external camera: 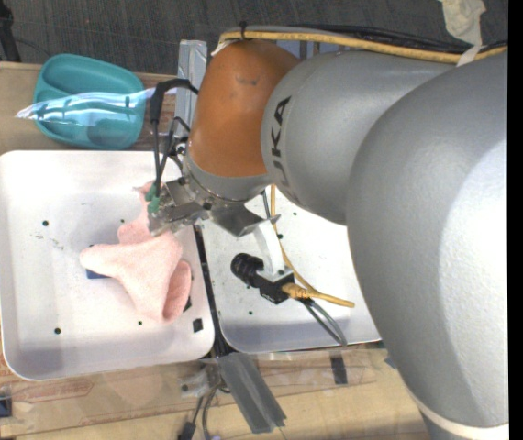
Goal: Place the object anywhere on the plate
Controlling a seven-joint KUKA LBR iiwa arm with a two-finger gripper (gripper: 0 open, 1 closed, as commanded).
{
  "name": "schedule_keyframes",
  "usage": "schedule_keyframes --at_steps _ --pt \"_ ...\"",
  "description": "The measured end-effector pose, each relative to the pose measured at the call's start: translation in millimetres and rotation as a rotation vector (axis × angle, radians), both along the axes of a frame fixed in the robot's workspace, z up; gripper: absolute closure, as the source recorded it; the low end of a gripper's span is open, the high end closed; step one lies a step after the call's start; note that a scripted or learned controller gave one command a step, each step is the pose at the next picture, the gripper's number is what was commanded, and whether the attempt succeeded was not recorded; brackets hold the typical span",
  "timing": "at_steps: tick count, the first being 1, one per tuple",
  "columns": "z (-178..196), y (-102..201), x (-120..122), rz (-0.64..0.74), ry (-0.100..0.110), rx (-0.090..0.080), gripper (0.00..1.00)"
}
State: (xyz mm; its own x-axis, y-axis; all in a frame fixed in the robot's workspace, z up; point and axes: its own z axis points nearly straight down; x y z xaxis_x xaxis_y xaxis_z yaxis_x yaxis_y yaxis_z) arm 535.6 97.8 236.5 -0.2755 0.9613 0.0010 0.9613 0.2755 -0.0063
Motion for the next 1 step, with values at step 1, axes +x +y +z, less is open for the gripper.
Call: schedule_keyframes --at_steps 1 --pt "-143.1 50.1 52.9 0.026 -0.015 0.000 1.00"
